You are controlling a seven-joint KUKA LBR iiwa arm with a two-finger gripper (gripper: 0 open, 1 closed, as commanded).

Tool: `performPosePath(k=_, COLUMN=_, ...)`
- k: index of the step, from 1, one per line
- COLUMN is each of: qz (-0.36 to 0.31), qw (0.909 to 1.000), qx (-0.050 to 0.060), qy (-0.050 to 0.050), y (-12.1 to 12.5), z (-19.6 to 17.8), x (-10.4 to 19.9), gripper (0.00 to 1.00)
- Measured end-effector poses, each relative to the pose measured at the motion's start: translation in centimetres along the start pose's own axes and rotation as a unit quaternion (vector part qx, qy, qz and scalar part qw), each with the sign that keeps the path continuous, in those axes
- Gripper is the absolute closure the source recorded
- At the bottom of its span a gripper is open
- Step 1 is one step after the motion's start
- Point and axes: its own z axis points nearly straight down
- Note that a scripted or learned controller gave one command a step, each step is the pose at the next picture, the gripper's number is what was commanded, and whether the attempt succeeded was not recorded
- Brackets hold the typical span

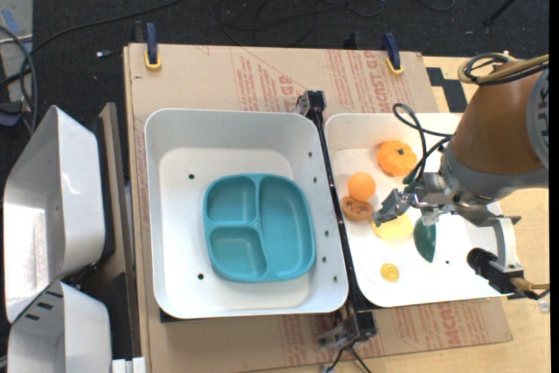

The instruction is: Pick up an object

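The cardboard-topped desk (pixel 262 74) carries two shallow white plastic bins: the left one (pixel 166 188) has a teal three-compartment tray (pixel 258 227), the right one (pixel 367 135) has the small stuff. The grey-and-orange arm (pixel 502 131) hangs over it; can't tell the tool (pixel 397 205) state, it's just above a pale yellow lemon-like fruit (pixel 395 228). Nearby: orange round fruit (pixel 396 158), smaller orange ball (pixel 361 185), brownish-orange ring (pixel 355 208), dark green leaf-shaped piece (pixel 425 242), tiny yellow disc (pixel 389 272).

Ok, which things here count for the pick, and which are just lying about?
For the pick: gripper, yellow fruit, small orange ball, large orange fruit, brown ring, dark green piece, small yellow piece.
Lying about: teal divided tray, blue clamps.
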Motion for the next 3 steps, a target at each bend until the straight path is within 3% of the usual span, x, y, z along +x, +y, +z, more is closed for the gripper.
performPosePath(k=1, qz=0.0, qw=1.0, qx=-0.001, qy=0.0, y=0.0, z=6.4, x=0.2, gripper=0.0)
performPosePath(k=2, qz=0.0, qw=1.0, qx=-0.001, qy=0.0, y=-0.1, z=9.6, x=0.2, gripper=0.0)
performPosePath(k=3, qz=0.001, qw=1.0, qx=-0.003, qy=0.0, y=0.0, z=8.5, x=0.2, gripper=1.0)
